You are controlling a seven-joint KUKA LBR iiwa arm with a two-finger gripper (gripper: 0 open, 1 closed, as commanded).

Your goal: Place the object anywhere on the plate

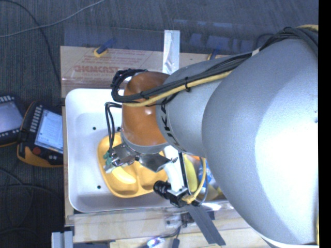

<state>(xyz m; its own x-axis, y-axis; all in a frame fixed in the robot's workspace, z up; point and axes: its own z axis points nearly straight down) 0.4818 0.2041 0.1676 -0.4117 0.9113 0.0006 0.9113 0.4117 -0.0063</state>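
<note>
Where bin (83, 138) rim nears: plate (121, 182).

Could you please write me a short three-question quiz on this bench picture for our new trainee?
1. True or false: the yellow plate lies in the white bin at the camera view's left.
2. What colour is the band above the arm's wrist? A) green B) orange C) blue
3. What lies on the floor left of the bench?

Key:
1. True.
2. B.
3. A handheld control pendant with a lit screen.
</note>
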